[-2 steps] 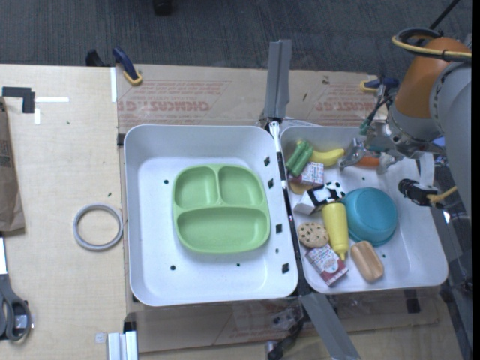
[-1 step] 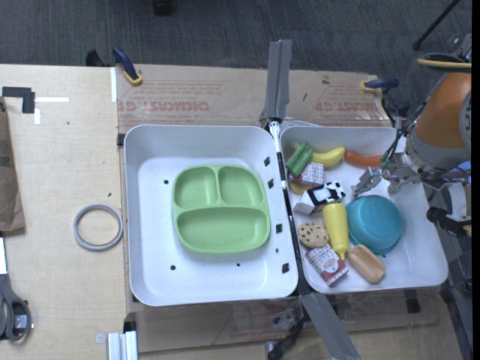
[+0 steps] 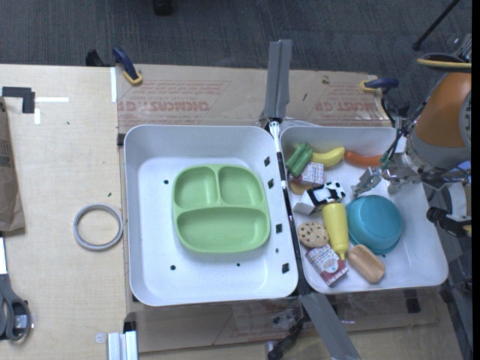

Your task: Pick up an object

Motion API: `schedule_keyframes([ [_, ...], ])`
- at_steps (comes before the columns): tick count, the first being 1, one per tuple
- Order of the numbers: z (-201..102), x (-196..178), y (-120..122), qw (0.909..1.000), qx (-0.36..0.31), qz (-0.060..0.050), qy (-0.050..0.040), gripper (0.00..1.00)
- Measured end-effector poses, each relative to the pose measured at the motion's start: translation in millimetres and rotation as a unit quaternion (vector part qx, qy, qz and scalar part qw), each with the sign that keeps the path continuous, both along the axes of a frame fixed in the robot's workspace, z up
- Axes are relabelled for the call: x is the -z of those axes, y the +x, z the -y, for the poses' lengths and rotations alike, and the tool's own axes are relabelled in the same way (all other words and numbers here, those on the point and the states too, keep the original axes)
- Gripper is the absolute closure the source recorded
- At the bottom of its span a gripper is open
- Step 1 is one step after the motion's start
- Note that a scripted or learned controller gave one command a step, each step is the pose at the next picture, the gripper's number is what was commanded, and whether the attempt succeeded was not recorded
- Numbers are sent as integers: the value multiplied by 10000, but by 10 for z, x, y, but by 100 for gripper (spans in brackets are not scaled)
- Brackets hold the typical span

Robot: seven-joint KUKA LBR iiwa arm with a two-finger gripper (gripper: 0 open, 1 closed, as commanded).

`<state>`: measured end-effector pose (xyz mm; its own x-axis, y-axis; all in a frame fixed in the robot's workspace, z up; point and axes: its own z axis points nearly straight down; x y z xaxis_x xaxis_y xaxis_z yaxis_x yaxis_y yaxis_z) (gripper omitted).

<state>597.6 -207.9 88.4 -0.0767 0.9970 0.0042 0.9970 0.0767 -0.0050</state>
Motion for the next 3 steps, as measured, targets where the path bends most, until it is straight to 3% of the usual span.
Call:
schedule_keyframes([
  [1, 38, 2, 630, 9987, 508, -24, 51, 0],
  [2, -139, -9, -773, 9995, -314, 15, -2, 0],
  [3, -288, -54, -938, 9992, -369, 127, -47, 0],
])
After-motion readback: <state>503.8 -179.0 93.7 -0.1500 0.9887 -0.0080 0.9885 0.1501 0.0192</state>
